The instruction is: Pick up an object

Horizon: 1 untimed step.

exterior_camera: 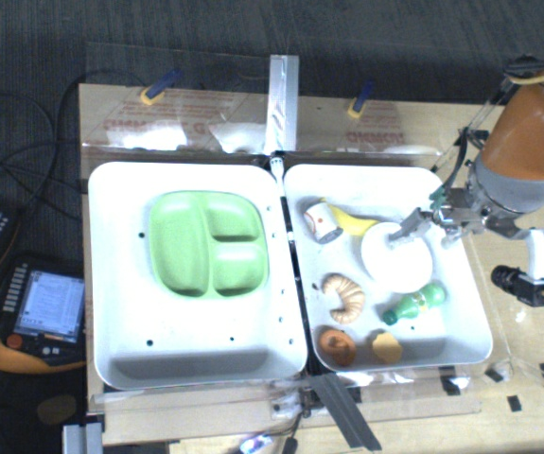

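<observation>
Two shallow white plastic bins sit side by side. The left bin (111, 282) holds a smooth green divided tray (207, 242). In the right bin (465, 339), a round white plate (399, 258) lies at centre. Around it: a curved yellow banana (355, 222) at ten o'clock, a ridged croissant (346, 297) at eight, a green bottle (412, 305) at five. The gripper (407, 230) hangs over the plate's upper rim; whether it is open or closed cannot be told.
</observation>
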{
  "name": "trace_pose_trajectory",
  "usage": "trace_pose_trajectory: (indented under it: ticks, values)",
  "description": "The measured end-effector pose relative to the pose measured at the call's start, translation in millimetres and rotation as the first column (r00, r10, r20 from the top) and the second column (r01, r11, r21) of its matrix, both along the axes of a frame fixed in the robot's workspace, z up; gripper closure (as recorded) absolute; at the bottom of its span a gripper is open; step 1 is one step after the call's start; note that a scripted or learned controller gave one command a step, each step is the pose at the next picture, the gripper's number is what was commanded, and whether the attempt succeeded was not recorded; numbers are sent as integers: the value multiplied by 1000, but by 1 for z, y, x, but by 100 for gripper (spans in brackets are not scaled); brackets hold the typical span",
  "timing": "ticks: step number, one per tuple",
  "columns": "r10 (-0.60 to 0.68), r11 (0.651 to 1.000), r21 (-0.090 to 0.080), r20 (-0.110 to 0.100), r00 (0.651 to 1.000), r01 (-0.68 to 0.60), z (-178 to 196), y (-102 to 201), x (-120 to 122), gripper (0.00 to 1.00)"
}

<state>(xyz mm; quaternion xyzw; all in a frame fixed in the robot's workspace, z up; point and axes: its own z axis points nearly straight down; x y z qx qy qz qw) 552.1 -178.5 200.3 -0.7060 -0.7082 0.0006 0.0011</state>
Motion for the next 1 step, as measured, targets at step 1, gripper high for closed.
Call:
trace_pose_trajectory:
  ticks: [1]
  values:
    - [45,999,-6,10,999,-45,-110,-4,55,0]
